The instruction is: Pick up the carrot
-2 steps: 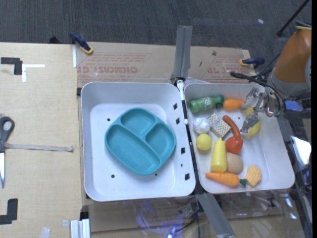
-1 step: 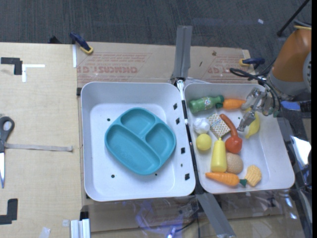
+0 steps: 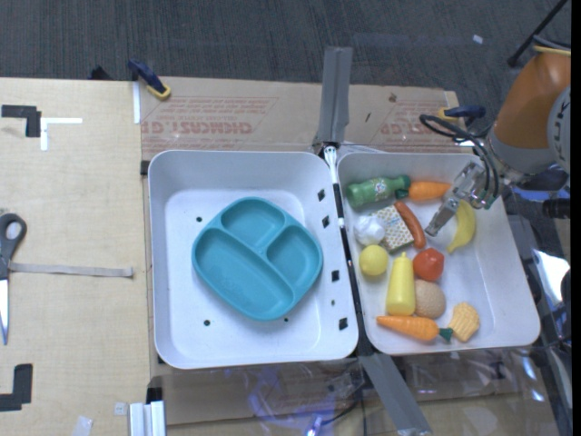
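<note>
**Gripper hovering in right bin, carrot lying at front edge**

Arm (image 3: 536,107) is reaching in from the right, gripper (image 3: 442,221) hanging over the upper middle of the right bin (image 3: 508,271). Fingers are looking pressed close together, pinching nothing. Tip is sitting between the red chili (image 3: 410,224) and the banana (image 3: 464,226), near both; contact can't be judged.

Carrot (image 3: 410,328) is lying flat near the bin's front wall, tip pointing left, green stub on the right, just beside the corn piece (image 3: 465,321). It is well apart from the gripper. A second orange carrot-like item (image 3: 428,189) is lying near the back wall, next to the green bottle (image 3: 377,189).

Also crowding that bin: lemon (image 3: 373,260), yellow bottle (image 3: 400,284), tomato (image 3: 428,263), brown potato-like lump (image 3: 428,300), cracker-like piece (image 3: 393,228), whitish item (image 3: 368,231).

Left bin (image 3: 172,271) is holding a blue divided plate (image 3: 258,257), sitting tilted in the middle. Scissors (image 3: 7,262) are lying on the bench at far left.
</note>
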You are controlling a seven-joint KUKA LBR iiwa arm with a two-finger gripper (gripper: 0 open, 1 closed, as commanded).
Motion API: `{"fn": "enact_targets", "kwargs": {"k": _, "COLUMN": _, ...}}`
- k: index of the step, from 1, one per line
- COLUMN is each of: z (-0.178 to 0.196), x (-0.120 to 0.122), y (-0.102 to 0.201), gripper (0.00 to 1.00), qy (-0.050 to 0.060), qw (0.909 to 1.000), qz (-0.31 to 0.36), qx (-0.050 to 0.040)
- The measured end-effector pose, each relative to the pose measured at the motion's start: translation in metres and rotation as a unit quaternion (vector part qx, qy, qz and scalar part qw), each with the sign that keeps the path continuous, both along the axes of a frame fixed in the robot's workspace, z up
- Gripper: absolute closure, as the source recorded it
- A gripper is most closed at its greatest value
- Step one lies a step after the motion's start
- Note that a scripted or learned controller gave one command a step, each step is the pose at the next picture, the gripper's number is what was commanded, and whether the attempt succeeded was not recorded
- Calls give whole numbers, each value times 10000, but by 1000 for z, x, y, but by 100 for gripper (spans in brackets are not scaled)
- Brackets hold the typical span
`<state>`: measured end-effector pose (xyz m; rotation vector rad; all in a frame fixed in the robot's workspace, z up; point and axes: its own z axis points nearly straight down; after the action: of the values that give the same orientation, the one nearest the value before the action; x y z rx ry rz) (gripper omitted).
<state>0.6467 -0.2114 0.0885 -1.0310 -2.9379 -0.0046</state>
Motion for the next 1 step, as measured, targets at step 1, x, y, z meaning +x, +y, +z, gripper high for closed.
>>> {"fn": "enact_targets", "kwargs": {"k": 1, "z": 1, "x": 1, "y": 33, "gripper": 0, "qy": -49, "qw": 9976, "qz": -682, "qx": -83}}
